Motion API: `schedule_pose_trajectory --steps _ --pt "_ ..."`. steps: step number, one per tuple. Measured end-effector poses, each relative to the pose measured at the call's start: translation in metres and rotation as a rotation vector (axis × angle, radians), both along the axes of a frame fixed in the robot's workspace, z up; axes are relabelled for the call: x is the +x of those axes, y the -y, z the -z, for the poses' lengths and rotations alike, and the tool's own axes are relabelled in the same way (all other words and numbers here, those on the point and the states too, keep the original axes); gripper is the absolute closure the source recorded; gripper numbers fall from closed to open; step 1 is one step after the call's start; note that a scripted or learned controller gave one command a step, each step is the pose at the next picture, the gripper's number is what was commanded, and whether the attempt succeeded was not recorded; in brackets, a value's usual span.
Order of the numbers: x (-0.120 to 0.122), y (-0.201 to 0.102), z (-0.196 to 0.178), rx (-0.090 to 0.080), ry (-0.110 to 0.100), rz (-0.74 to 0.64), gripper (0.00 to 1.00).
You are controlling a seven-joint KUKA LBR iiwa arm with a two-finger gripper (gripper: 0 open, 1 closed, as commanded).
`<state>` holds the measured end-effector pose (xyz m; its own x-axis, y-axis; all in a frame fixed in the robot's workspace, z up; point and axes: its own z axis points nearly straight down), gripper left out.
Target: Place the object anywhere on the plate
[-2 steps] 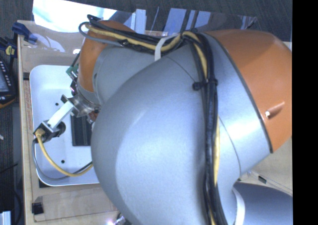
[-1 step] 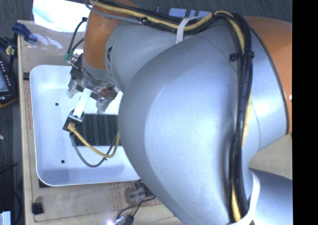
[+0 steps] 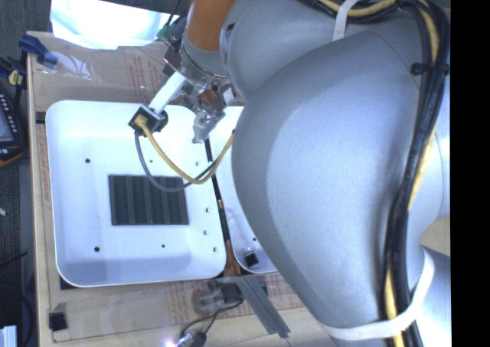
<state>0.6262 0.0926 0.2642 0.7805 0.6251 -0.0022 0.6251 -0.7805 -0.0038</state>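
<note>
My gripper (image 3: pixel 191 116) hangs over the far right corner of the left white bin (image 3: pixel 65 184), just below the orange wrist band (image 3: pixel 210 8). A small black block on a white bracket (image 3: pixel 149 118) sticks out to its left, and a yellow cable (image 3: pixel 180 175) loops down from it over the bin floor. A dark ribbed rectangle (image 3: pixel 149 200) lies flat in the middle of the left bin. I see nothing held at the gripper. The bulky grey arm (image 3: pixel 337 154) covers nearly all of the right bin (image 3: pixel 249 261), hiding what lies in it.
The bench's brown surface (image 3: pixel 115 70) borders the bins at the back and front. A shiny sheet (image 3: pixel 107 20) lies at the far left. Dark gear (image 3: pixel 9 123) sits off the left edge. A metal bracket and cables (image 3: pixel 230 299) sit at the front between the bins.
</note>
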Motion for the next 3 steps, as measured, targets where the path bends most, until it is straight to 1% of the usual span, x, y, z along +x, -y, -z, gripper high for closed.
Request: schedule_pose_trajectory --steps 1,2,3 --pt "0.000 -0.001 0.000 0.000 -0.001 -0.002 0.00" --pt "-0.001 -0.005 -0.008 0.001 -0.007 -0.014 1.00" --pt "-0.029 -0.044 0.161 -0.005 -0.003 0.392 1.00"
